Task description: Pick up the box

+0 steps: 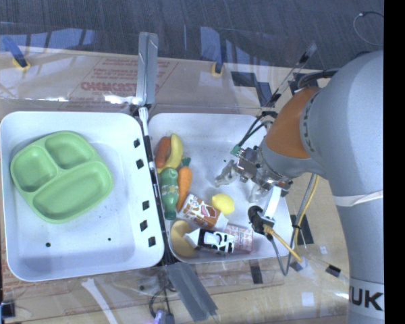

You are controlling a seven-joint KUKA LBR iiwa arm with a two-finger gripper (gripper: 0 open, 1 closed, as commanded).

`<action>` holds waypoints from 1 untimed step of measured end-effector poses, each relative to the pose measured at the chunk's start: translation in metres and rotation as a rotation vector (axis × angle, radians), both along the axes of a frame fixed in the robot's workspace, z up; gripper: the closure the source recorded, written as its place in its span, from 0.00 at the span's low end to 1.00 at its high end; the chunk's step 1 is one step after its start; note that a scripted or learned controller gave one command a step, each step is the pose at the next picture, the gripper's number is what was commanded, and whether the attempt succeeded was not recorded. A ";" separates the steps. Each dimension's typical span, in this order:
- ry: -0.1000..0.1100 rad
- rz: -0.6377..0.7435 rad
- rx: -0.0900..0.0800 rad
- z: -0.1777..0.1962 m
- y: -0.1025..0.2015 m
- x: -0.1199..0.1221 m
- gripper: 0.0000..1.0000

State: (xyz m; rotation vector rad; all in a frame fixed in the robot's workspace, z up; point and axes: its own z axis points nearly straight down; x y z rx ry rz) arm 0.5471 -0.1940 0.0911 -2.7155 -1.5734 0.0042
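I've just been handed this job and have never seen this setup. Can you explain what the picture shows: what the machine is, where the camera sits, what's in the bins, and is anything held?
There is one camera, fixed above the bench and looking down at a slant. The big grey shape with an orange band is a robot arm reaching in from the picture's right. Its gripper, a two-finger claw, is low over the right bin. I can't see anything between its fingers, so I wouldn't count anything as held.

The left bin holds a green divided plate. The right bin holds toy food along its left side: a banana, a carrot, a lemon, and a small orange and white box, which is the thing to pick up. The box lies just left of the lemon.
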 end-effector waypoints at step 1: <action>-0.002 0.187 0.000 0.117 0.008 0.047 0.00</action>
